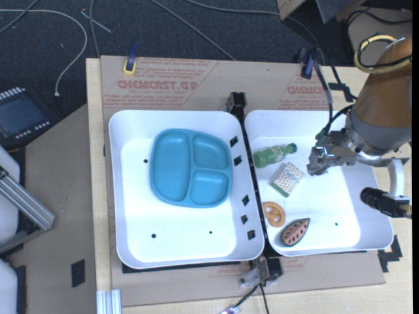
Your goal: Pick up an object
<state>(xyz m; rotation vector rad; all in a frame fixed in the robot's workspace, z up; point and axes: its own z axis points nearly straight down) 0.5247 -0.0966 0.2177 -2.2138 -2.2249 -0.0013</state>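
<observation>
The left bin (131, 175) holds a blue tray (190, 167) with three parts. It sits a bit toward 12 o'clock in that bin.

The right bin (340, 208) holds four small things. A green bottle (273, 154) lies on its side near the wall between the bins. Its long way runs from 8 o'clock to 2 o'clock, and its cap end points to about 2 o'clock. Just beside it, toward 5 o'clock, is a small packet (287, 178), turned like a diamond. Toward 6 o'clock from that is a pretzel (273, 213), and near it a brown oval thing (295, 231), long way running 8 to 2.

The gripper (319, 161) hangs at 3 o'clock from the bottle and near the packet. It is dark and small here, so I cannot tell if it is clenched or released. Nothing seems to be in it.

What could go wrong: the bottle is round and may roll away if it gets bumped. The packet is flat, so the gripper may slide off it.
</observation>
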